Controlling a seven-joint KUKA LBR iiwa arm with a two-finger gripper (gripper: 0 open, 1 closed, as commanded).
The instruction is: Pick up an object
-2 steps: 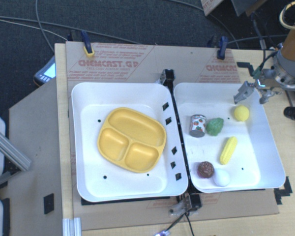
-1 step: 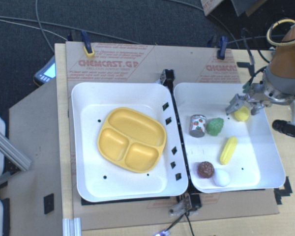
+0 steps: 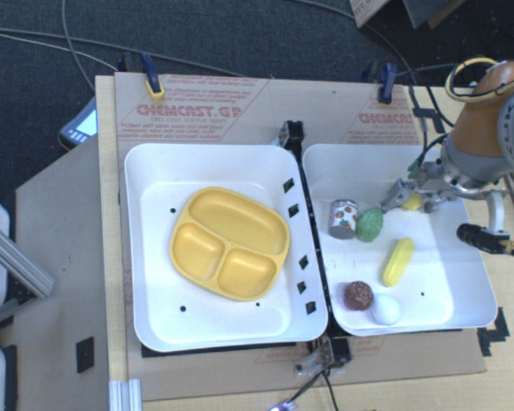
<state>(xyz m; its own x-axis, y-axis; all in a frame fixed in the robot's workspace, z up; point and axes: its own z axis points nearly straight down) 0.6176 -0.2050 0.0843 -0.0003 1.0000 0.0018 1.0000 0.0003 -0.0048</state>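
Pincer low in the right bin, nothing held, several small things crowded close

You had the worktop (image 3: pixel 240 92) carrying two bins: the left bin (image 3: pixel 146 229) held a yellow divided plate (image 3: pixel 230 243), and the right bin (image 3: pixel 463 289) held the small things, nearer the worktop's right edge. The arm (image 3: pixel 488 118) reached in there, and its pincer (image 3: pixel 400 197) sat just beside the green ball (image 3: pixel 370 224), its two fingers a narrow way apart with nothing between them. In my judgement your risk was a nudge: the ball could roll against the small can (image 3: pixel 343 217), or the fingers close on air. The yellow corn piece (image 3: pixel 397 261), brown ball (image 3: pixel 358 294) and white egg (image 3: pixel 385 310) lay toward the near edge.
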